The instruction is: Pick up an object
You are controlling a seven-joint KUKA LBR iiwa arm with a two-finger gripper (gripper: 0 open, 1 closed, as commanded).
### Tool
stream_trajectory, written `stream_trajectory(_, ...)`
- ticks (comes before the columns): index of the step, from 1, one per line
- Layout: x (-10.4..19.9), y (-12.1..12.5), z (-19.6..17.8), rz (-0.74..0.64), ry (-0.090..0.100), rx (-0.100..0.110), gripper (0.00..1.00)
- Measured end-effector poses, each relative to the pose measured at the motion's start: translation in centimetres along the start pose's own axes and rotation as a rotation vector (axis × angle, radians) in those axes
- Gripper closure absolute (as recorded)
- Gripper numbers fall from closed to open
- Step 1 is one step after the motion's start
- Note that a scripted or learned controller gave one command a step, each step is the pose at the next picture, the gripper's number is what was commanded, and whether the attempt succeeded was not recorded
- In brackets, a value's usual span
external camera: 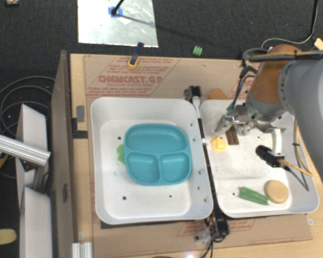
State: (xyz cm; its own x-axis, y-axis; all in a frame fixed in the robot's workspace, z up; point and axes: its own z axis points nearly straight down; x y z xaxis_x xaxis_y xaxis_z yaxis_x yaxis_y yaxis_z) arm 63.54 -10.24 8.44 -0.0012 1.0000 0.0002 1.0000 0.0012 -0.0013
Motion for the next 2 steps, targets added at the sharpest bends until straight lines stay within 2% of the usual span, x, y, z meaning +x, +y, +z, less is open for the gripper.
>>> stream_trajectory(1,0.0,0.3,-1.2,-0.002,-0.001,-0.006,1.0)
stream_trajectory(2,5.4,-3.1,-10.6,-0.008,0.002,-0.01,1.0)
